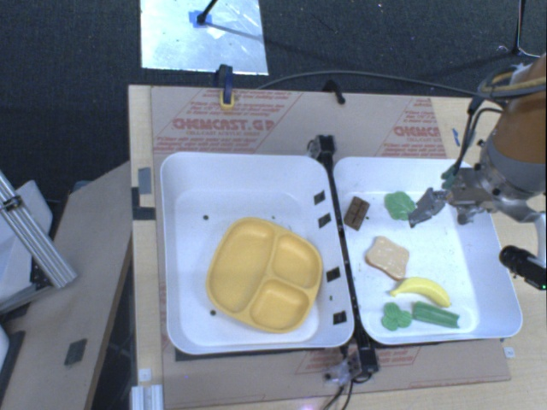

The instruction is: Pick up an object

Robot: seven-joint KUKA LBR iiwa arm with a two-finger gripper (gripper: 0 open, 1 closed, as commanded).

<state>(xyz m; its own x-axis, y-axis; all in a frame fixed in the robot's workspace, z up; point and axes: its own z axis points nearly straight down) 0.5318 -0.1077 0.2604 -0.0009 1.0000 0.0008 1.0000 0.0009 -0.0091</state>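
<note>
Landmark: slice of toast (387, 257) in right bin (504, 314).

- Right of toast: broad bare floor, open passage.
- Above toast: green piece (399, 204); brown block (356, 213) up-left; gripper (444, 203) hangs just right of green piece.
- Below toast: banana (421, 290), green vegetables (419, 316), crowded.
- Left of toast: bin divider, then yellow tray (265, 273).

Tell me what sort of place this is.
Probably a robotics lab test bench, not a kitchen. Two shallow white bins sit on a protective-film-covered board, the food is toy-like, such as the banana and the bread slice, and a robot arm's gripper reaches over them.
</note>
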